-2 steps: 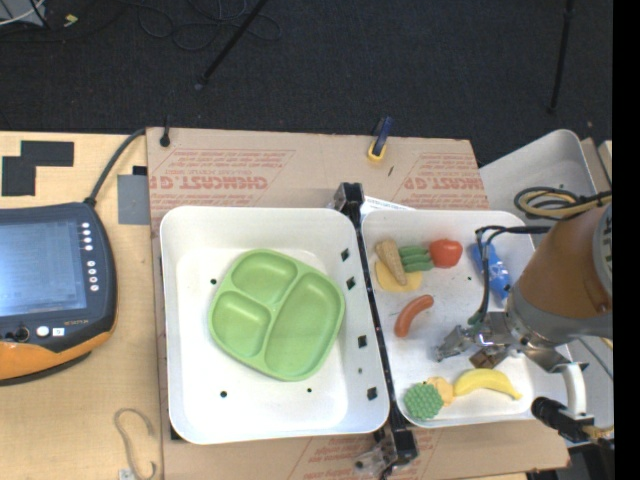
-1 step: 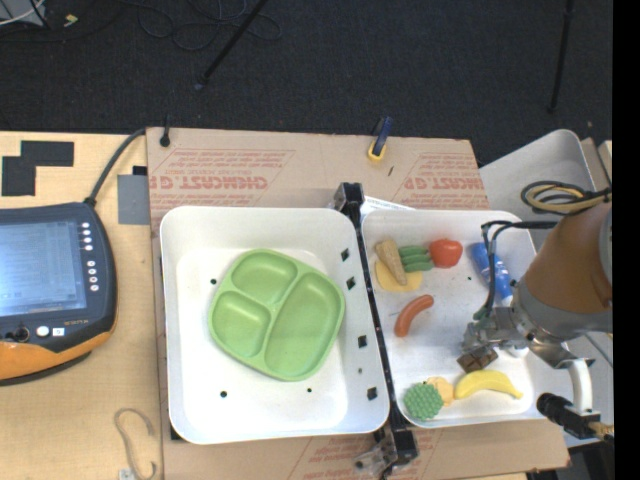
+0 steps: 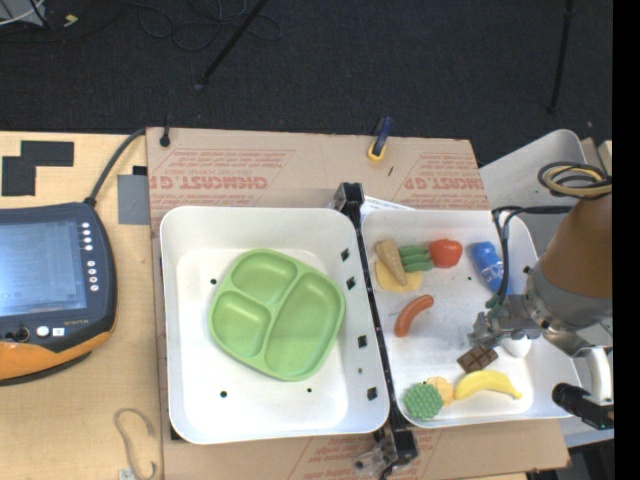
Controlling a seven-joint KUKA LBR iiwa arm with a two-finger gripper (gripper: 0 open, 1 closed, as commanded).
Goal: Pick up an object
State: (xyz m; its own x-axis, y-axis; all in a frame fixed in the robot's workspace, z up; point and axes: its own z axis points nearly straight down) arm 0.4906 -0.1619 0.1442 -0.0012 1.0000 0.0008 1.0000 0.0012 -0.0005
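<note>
Several toy foods scattered over the right bin (image 3: 447, 346) on the desk (image 3: 60, 418). Nearest the camera, a yellow banana (image 3: 488, 386), with a green knobbly piece (image 3: 423, 400) just left of it.

Just beyond the banana, a brown block (image 3: 478, 356): probably the thing to be picked, being closest to the end effector (image 3: 498, 323). Lies flat on the bin floor towards the right side, long axis on a diagonal, near end pointing lower left, far end pointing upper right towards the arm. Sits just beside a small white piece (image 3: 517, 346).

End effector poised right above the block's far end, low in the bin. Impossible to tell whether spread or pressed together, or whether touching the block. Nothing visibly gripped.

Judged as the approach step, grasp not yet made. Next move likely calls for centring over the block, turning to close across its short side, then a straight descent.

Farther back, a red sausage (image 3: 413, 314); beyond that, a corn cob (image 3: 400, 263), a red tomato (image 3: 446, 253) and a blue piece (image 3: 486, 261) along the far wall. Off to the left, a green divided plate (image 3: 277, 313) in the left bin (image 3: 190, 258).
</note>
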